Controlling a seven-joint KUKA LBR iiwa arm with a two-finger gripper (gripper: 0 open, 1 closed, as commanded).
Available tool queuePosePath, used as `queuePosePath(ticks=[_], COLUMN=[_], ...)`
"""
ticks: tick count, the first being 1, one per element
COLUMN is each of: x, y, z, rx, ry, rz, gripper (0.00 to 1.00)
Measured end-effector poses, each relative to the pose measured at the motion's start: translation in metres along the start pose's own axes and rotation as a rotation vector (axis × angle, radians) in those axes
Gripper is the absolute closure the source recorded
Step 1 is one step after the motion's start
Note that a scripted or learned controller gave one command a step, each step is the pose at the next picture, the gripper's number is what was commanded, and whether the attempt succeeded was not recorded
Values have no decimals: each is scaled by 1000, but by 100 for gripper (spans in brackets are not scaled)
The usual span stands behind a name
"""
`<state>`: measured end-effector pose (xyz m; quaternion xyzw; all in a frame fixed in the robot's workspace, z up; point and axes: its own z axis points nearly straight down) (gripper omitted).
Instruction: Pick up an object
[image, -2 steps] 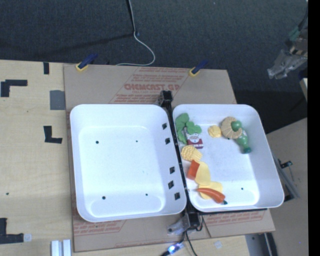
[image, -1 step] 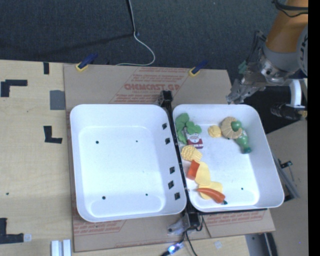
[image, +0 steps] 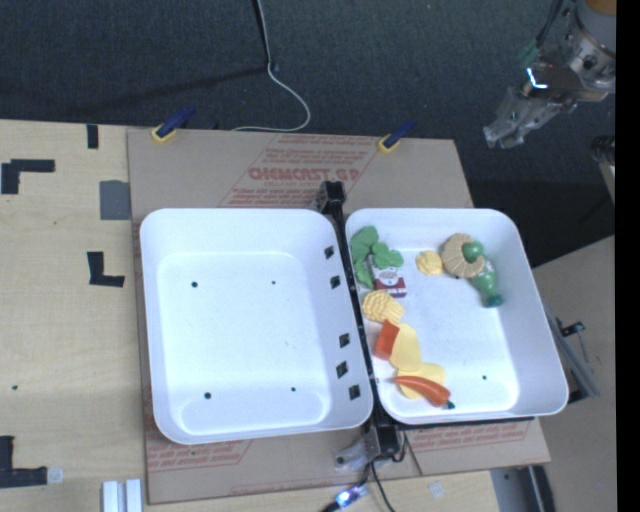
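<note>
Orange carrot (image: 424, 389) with green tip, beside yellow wedge (image: 407, 349).

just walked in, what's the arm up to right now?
Nothing is picked yet. The claw hangs at the upper right, off beyond the right bin, with nothing visible in it. The toys all sit in that bin: green pieces, a green bottle, a yellow waffle piece, and a carrot near the front rim. The left bin sits alongside it.
</note>
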<state>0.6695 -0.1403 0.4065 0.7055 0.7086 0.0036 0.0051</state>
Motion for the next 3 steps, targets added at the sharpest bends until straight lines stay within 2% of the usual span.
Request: queuePosePath(ticks=[1, 2, 3], x=[-74, -83, -10], y=[-2, 0, -5], z=[-8, -77, 135], rx=[11, 6, 30], ry=[-1, -1, 8], rz=[8, 3, -1], gripper=[100, 100, 100])
